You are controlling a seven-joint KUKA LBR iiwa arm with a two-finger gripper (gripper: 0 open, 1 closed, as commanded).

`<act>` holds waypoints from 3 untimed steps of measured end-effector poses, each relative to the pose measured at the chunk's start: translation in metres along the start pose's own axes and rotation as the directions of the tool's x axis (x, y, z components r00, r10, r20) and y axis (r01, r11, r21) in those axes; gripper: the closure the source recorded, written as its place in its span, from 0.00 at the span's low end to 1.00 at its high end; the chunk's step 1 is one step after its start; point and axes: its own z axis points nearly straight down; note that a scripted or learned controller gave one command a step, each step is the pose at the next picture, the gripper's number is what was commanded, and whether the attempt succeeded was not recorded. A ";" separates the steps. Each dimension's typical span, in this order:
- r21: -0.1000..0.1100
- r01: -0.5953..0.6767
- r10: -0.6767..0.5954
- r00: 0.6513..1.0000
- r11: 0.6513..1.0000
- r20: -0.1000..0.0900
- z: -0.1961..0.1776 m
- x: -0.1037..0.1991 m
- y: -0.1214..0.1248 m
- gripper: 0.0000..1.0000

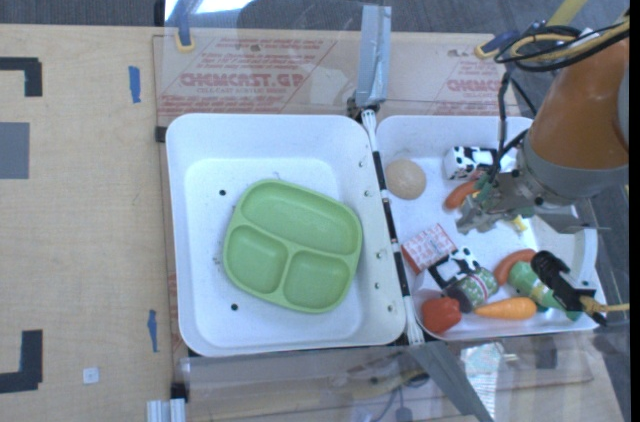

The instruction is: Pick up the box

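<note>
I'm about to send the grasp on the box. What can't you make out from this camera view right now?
- gripper: small and blurred against the bin clutter; fingers' state unreadable.
- box: print too small to read; a black-and-white toy crowds its lower right corner, contact unclear.
- Items under the arm: a black-and-white toy and an orange piece partly hidden by wrist and cables.

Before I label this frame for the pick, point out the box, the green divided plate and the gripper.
box (427, 246): camera view, middle of its red and white top face.
green divided plate (292, 245): camera view, ridge between its compartments.
gripper (484, 214): camera view, midway between its fingertips.
</note>
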 end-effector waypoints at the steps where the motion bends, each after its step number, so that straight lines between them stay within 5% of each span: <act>1: -0.036 -0.345 0.345 0.939 0.938 -0.003 0.069 -0.011 -0.019 1.00; 2: -0.051 -0.536 0.536 0.844 0.843 -0.018 0.079 -0.014 -0.006 1.00; 3: -0.025 -0.536 0.536 0.844 0.844 -0.007 0.096 -0.010 -0.014 0.00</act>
